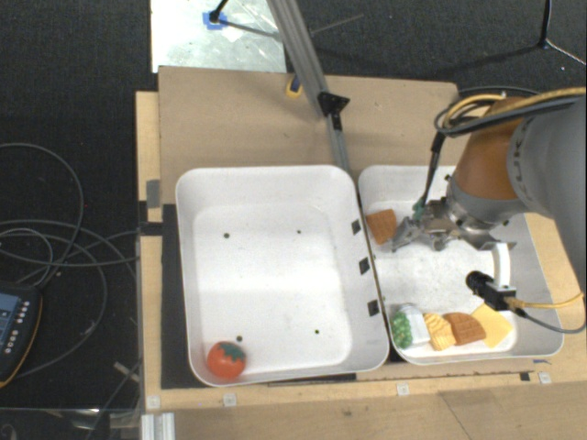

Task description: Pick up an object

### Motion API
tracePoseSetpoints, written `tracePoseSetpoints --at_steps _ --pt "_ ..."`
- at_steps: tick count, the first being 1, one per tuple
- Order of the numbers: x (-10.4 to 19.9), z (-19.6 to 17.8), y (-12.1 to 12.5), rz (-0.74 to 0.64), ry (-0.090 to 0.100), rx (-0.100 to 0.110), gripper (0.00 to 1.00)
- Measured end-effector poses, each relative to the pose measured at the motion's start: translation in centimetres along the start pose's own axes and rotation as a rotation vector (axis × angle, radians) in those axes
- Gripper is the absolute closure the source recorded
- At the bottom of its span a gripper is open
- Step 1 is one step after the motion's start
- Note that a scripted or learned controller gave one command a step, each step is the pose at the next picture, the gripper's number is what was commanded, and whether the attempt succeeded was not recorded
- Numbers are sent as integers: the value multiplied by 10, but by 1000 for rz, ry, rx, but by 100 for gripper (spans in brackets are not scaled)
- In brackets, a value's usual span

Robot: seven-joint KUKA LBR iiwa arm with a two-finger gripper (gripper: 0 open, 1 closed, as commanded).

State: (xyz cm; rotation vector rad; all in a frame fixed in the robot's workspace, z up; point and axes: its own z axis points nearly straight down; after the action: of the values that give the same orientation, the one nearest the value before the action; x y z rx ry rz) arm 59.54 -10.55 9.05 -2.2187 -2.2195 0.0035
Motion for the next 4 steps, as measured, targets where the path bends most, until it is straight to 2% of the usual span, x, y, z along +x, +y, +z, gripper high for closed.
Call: tracePoseSetpoints --at_steps 1,2,4 --pt "-1 -14 2 1 0 -7 100" --pt "-6 -74 11 -3 -2 -12 100" --pt "-12 -182 6 -5 -2 -11 100"
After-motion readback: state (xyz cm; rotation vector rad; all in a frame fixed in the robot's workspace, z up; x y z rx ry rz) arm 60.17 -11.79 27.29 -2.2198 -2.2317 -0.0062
